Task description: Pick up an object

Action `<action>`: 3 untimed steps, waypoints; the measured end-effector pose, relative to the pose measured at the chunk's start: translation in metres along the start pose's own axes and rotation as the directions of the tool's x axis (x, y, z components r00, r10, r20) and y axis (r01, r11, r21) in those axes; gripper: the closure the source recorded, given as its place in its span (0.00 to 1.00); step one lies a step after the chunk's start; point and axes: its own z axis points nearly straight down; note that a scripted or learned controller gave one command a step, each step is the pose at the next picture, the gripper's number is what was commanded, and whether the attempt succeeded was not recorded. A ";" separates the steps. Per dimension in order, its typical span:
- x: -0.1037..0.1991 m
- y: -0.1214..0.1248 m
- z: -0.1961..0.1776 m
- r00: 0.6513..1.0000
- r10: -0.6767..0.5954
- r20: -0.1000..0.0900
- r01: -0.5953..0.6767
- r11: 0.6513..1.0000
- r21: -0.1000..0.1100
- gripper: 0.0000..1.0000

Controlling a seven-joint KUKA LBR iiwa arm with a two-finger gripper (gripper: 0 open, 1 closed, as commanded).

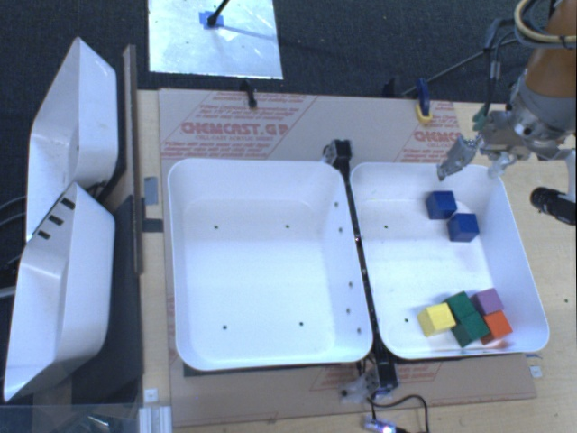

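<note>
Seen from above, the end effector (471, 159) is hovering over the right bin's (527, 264) far edge, fingers spread and gripping nothing, while two blue cubes (441, 205) are sitting just below it and coloured blocks (465, 317) are clustering farther down.

Even, bright overhead light leaves only soft shadows. Glare washes the metal sheet (215, 25) at far left. Focus is slightly soft throughout.

- The grey arm (541, 106) comes in at the upper right of the frame.
- Its orange band sits near the top right corner.
- The tool (455, 161) points down and left.
</note>
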 end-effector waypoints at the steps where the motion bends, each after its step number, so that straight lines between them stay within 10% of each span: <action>1: 0.000 0.001 -0.004 1.000 -0.001 0.001 0.001 1.000 -0.006 0.00; 3: 0.004 -0.006 0.082 1.000 -0.001 0.000 0.001 1.000 -0.003 0.00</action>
